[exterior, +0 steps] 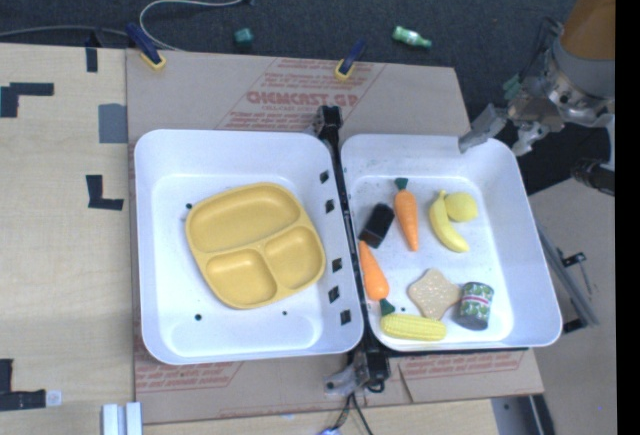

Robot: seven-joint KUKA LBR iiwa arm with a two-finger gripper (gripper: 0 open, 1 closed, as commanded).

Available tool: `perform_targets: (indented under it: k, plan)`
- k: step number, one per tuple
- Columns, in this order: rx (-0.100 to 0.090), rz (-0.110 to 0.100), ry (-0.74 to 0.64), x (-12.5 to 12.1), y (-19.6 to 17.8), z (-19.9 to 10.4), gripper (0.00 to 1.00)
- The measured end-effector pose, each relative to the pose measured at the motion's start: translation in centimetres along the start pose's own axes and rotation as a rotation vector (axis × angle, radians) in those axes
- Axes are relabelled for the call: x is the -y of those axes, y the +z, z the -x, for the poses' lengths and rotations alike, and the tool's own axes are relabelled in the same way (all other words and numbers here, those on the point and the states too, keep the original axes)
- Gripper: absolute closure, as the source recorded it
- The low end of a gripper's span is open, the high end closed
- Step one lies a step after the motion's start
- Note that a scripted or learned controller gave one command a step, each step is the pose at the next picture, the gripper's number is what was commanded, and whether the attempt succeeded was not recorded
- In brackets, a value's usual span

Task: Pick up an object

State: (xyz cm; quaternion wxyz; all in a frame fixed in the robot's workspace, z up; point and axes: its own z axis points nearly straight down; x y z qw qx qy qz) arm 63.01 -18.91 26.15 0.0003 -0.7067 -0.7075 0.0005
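The pincer [497,131] hangs over the far right corner of the right bin [535,253], its grip empty, though I cannot tell how wide it stands. Every candidate lies inside that bin: two carrots [406,214], a banana [446,223] touching a lemon [461,207], bread [433,293], corn [413,327], a can [474,305]. The likely risk is a descent too near the bin's wall, or closing on crowded neighbours so that the target slips free.

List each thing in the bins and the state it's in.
yellow tray: flat, left bin
two carrots: lying
banana: lying against lemon
corn: lying
can: on its side
bread slice: flat
black block: lying
end effector: above right bin's rim
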Motion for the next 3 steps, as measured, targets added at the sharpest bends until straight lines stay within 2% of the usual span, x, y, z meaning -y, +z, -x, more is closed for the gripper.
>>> perform_targets:
  k: [1, 2, 3]
  plan:
    - [0.0, 0.003, 0.0, 1.5, 17.5, 0.1, 0.0]
    - [0.007, 0.006, 0.002, 0.5, 17.5, -7.9, 0.0]
    - [0.003, 0.005, 0.0, 0.5, 16.5, -8.2, 1.0]
